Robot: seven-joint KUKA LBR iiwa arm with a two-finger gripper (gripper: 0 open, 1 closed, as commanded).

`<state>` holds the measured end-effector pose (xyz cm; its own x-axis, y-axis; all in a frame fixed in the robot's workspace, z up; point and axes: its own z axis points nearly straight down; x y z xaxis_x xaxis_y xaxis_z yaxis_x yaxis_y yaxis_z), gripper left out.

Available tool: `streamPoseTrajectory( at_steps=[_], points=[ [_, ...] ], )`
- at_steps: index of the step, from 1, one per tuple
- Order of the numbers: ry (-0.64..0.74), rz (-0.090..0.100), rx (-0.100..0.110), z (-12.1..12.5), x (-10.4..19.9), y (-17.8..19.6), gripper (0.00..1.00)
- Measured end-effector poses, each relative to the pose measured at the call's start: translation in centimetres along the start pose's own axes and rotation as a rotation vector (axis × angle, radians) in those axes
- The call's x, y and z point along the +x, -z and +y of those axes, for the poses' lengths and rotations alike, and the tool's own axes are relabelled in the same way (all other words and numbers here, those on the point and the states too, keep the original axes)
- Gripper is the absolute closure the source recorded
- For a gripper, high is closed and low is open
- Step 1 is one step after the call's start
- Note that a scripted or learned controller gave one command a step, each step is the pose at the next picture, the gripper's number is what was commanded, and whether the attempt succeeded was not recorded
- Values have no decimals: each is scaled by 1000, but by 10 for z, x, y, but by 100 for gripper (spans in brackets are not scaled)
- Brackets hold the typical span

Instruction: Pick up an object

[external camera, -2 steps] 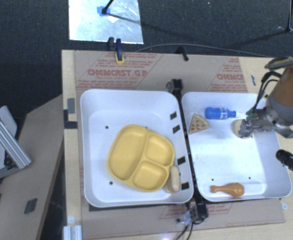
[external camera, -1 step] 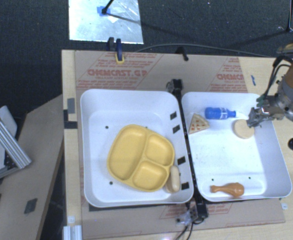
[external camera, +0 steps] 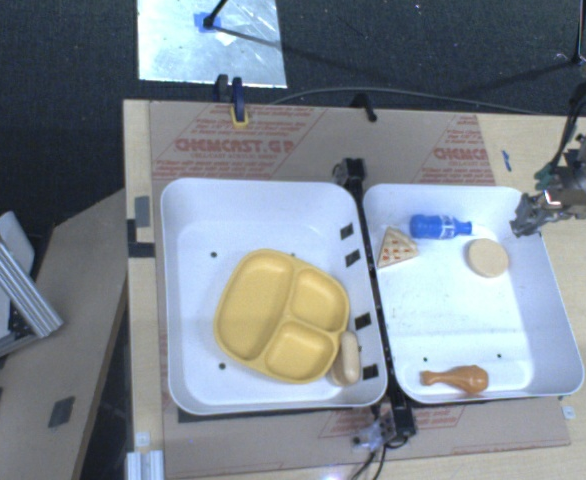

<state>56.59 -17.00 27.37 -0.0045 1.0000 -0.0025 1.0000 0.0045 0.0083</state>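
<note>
Nearest the camera, one toy chicken drumstick (external camera: 455, 377) lies along the front edge of the right bin (external camera: 543, 298), well apart from the other things there. Three more things sit toward that bin's back edge: one blue bottle (external camera: 439, 227) on its side, one pizza slice (external camera: 397, 247) just beside it at the back left corner, close to the bin's left wall, and one round tan cookie (external camera: 488, 258) near the right wall. That makes four loose things in the right bin, any of them open to being picked, with bare white floor between them.

One yellow divided tray (external camera: 281, 315) with three compartments fills the middle of the left bin (external camera: 198, 228), and one pale bread roll (external camera: 347, 358) rests against the tray's front right corner, close to the wall shared by the two bins. Two bins in all stand side by side on the bench (external camera: 303, 133).

One gripper (external camera: 529, 215) hangs over the back right corner of the right bin, near the cookie but not touching it. Nothing sits between its fingers; whether they are apart or together, I cannot tell
</note>
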Motion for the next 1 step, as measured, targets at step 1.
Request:
streamPoseTrajectory(
  at_steps=[1],
  points=[
    [6,3,3,20,52,3,100]
  ],
)
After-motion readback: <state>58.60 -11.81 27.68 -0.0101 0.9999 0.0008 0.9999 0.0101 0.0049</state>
